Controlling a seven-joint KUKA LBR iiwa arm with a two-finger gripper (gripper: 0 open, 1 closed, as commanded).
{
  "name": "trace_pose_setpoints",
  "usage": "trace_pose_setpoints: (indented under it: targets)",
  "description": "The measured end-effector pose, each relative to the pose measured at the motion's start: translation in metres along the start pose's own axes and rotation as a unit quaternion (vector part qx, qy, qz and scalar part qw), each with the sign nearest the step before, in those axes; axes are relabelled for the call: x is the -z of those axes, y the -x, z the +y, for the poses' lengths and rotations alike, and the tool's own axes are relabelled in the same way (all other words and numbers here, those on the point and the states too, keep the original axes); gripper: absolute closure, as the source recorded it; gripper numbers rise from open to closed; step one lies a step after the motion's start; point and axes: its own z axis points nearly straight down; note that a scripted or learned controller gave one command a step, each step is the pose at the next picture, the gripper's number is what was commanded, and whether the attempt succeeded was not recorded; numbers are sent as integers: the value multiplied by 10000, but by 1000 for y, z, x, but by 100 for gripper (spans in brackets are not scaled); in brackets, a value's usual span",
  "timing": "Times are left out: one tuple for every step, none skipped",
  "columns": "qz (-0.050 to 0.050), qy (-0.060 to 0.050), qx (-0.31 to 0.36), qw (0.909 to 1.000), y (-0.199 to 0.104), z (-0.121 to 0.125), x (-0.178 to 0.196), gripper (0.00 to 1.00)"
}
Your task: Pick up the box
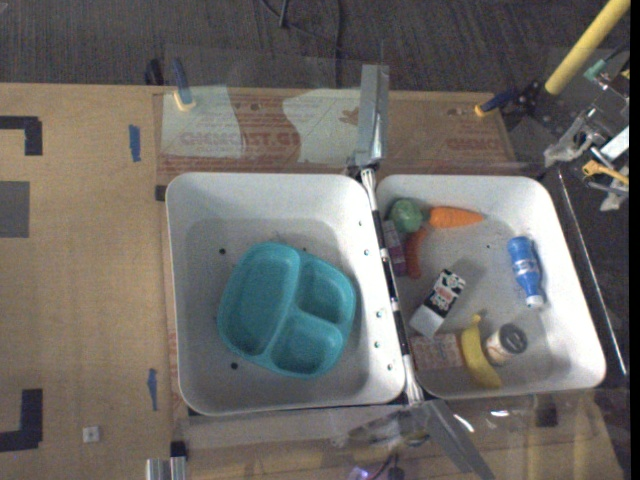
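Observation:
A small white box with a black-and-white print (441, 303) lies tilted on the floor of the right bin (566, 236), near its middle and slightly to the left. Nothing touches its top. Just below it, against the bin's front left corner, a flat pinkish packet (432, 351) lies beside a yellow banana (478, 358).
The right bin also holds a green fruit (406, 214), an orange carrot (455, 217), a blue bottle (525, 270), a dark-lidded jar (506, 343) and a reddish item (400, 253) by the left wall. A teal divided plate (288, 309) lies in the left bin (195, 218).

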Motion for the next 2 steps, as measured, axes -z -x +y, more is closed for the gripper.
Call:
trace_pose_setpoints:
  targets:
    - [-9,-24,-1537,9881,45,-62,-108,0]
    - [-5,-22,-1926,9813,93,-81,-209,0]
